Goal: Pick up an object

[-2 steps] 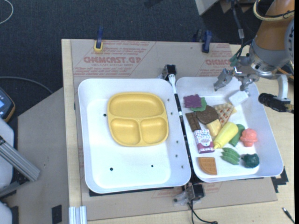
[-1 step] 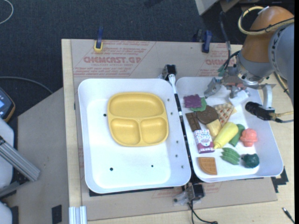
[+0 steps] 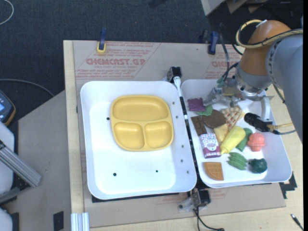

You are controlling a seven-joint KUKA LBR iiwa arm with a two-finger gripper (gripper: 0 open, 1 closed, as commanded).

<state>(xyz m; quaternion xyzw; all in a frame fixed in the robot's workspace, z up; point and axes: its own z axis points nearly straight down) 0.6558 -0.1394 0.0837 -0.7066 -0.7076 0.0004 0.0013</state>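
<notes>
The tool was mostly hidden under the arm's wrist, so its state could not be told, as the arm reached from the right over the right bin, low above the toy food.

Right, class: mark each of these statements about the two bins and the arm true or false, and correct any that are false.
1. The yellow divided tray lies in the left bin. True.
2. The waffle piece lies near the front edge of the right bin. True.
3. The milk carton lies inside the yellow tray. False: the milk carton lies in the right bin.
4. The arm hangs over the left bin. False: the gripper is over the right bin's far end.
5. The broccoli lies beside a green bean pod. True.
</notes>
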